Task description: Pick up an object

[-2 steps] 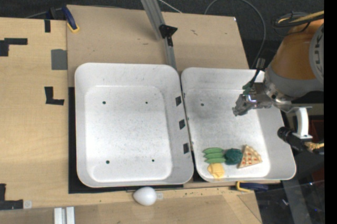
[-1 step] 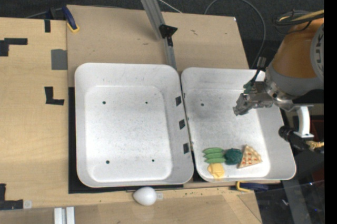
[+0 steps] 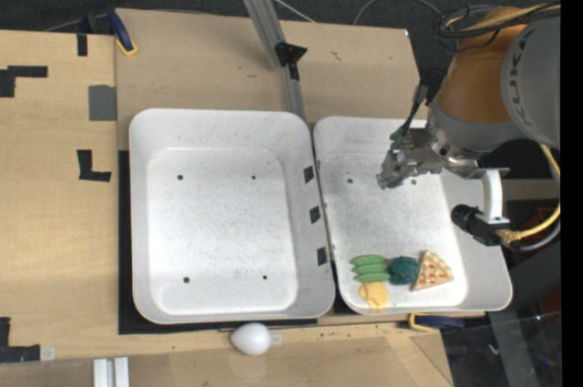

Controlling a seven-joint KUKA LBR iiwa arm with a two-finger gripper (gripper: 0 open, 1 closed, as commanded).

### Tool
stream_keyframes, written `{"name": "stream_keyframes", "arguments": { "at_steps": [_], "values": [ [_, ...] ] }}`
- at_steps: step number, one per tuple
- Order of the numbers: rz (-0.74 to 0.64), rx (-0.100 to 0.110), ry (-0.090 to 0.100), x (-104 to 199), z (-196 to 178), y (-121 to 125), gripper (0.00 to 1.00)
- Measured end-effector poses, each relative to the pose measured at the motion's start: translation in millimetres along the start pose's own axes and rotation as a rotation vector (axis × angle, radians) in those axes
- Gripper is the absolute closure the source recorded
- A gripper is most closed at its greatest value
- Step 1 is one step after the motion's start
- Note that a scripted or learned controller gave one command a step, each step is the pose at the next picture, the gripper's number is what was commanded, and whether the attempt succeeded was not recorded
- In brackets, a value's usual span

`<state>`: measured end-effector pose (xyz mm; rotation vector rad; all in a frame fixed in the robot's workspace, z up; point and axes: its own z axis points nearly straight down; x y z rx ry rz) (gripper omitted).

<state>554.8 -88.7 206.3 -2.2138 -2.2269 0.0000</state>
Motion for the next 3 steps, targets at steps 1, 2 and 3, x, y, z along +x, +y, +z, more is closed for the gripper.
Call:
{"name": "stream_keyframes", "arguments": {
  "at_steps": [1, 2, 3],
  "values": [
    [0.0, -0.001, 0.0, 42.2, -7.6, 24.0, 1.0],
    [0.0, 0.001, 0.0, 95.0, 0.7, 42.6, 1.0],
    [0.0, 0.0, 0.0, 141.5, 5.5, 58.0, 1.0]
  ]
}}
